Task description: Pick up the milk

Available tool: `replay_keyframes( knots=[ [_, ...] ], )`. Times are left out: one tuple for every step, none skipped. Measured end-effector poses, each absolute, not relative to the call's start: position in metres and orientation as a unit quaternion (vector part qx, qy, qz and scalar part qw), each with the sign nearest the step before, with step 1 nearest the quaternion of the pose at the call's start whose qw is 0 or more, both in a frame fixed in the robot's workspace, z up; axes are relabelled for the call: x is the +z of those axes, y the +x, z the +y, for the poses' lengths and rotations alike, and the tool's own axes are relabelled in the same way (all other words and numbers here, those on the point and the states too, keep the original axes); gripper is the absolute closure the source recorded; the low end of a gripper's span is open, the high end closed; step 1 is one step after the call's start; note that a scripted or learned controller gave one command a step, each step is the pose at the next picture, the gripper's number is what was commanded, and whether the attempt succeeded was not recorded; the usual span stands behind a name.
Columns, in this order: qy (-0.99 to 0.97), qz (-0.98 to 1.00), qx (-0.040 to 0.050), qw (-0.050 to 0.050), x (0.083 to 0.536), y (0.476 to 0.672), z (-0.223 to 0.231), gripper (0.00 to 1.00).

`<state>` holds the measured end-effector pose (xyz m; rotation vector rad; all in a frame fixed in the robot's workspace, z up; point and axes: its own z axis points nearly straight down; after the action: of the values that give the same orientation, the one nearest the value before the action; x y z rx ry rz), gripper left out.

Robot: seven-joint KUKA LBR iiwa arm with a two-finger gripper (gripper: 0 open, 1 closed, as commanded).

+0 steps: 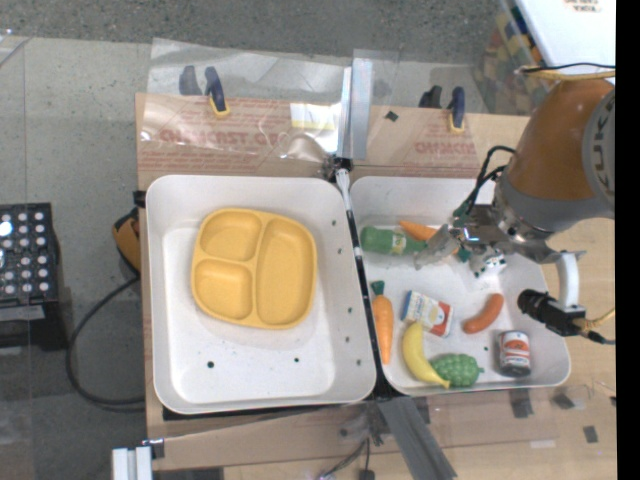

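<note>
- Camera view, right bin (560, 373): milk (426, 311) lies as a small carton near the bin's middle, between the carrot (384, 328) on its left and the sausage (484, 313) on its right; banana (421, 356) and green broccoli-like piece (458, 369) sit just below it; a can (514, 352) stands toward the lower right corner
- Gripper (462, 245) hangs over the upper part of the same bin, near a green bottle (384, 239) and an orange piece (420, 232), apart from the milk; whether its fingers are spread or pressed together, I cannot tell
- Left bin (165, 368) bears a yellow divided plate (255, 268)
</note>
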<state>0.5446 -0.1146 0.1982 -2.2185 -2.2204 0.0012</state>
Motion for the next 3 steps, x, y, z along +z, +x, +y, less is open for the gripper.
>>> replay_keyframes(
  knots=[
    [-0.632,-0.775,0.0012,-0.001,0.24,0.56,-0.198,0.0],
    [-0.553,-0.833,0.0005,0.0,0.145,0.604,-0.211,0.0],
    [-0.56,-0.828,-0.005,-0.017,0.119,0.6,-0.22,0.0]
  ],
)
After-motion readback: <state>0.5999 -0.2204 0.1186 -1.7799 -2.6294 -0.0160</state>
